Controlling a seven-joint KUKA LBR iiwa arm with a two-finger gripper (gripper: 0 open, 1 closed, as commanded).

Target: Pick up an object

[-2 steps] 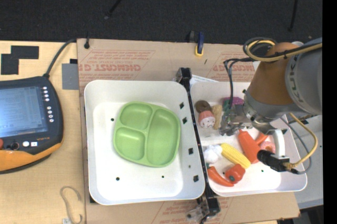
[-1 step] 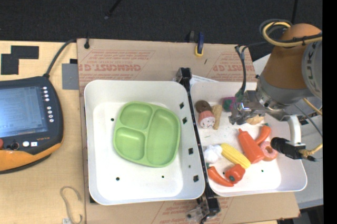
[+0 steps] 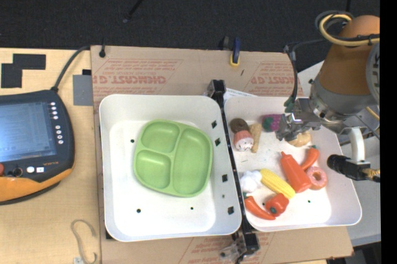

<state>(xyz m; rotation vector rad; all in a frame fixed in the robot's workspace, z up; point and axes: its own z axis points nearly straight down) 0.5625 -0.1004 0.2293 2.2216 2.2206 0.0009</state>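
The right white bin (image 3: 347,213) holds several toy foods: a brown and pink piece (image 3: 242,134), a purple piece (image 3: 270,122), a tan piece (image 3: 303,139), an orange bottle-like piece (image 3: 294,171), a yellow corn cob (image 3: 277,183), a pink ring (image 3: 318,178), a white piece (image 3: 250,181) and a red pepper (image 3: 273,205). My gripper (image 3: 289,128) hangs low over the bin's far part, between the purple piece and the tan piece and right against the tan one. Nothing shows held in it.
In the left white bin (image 3: 118,207) lies a green divided plate (image 3: 173,157). A teach pendant (image 3: 31,139) rests on the bench at far left. A blue clamp (image 3: 235,58) stands at the cardboard's back edge. The arm's orange band (image 3: 350,64) rises at right.
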